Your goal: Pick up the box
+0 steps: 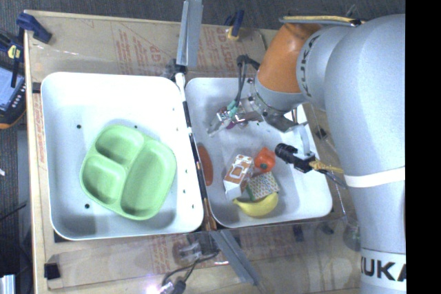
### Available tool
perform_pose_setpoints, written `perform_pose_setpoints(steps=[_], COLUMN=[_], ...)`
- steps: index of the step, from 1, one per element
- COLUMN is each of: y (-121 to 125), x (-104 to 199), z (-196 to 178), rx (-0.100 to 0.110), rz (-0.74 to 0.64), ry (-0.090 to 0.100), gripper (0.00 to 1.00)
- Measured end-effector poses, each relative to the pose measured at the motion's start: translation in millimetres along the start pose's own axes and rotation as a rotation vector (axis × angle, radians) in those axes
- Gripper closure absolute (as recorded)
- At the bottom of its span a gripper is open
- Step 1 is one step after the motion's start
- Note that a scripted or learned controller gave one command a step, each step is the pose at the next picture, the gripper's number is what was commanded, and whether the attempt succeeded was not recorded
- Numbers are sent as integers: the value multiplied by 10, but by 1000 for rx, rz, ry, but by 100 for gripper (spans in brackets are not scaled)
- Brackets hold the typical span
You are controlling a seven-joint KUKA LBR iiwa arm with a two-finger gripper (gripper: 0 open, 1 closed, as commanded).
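The grey arm (pixel 358 100) loomed over the right bin (pixel 313 200), its gripper (pixel 231 115) apparently empty, opening unclear. The box (pixel 238 173) lay below, touching a banana (pixel 258 204); a descent centred on it would probably avoid neighbours.

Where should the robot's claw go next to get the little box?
Probably toward the view's bottom and a bit right, then down. The gripper hangs near the top of the right bin, while the small orange-and-white box lies lower in that bin, crowded by a banana, a patterned packet and a small orange-red thing. Nothing shows between its fingers.
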State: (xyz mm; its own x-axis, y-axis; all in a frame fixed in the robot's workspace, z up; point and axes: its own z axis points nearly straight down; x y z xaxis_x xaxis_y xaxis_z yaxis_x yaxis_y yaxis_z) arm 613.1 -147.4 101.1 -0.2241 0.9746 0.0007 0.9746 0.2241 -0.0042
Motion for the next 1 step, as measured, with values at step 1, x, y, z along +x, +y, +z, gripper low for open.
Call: perform_pose_setpoints(steps=[1], y=[486], x=[147], z=[87], rx=[-4], rz=[-85], ry=[0], gripper=[0])
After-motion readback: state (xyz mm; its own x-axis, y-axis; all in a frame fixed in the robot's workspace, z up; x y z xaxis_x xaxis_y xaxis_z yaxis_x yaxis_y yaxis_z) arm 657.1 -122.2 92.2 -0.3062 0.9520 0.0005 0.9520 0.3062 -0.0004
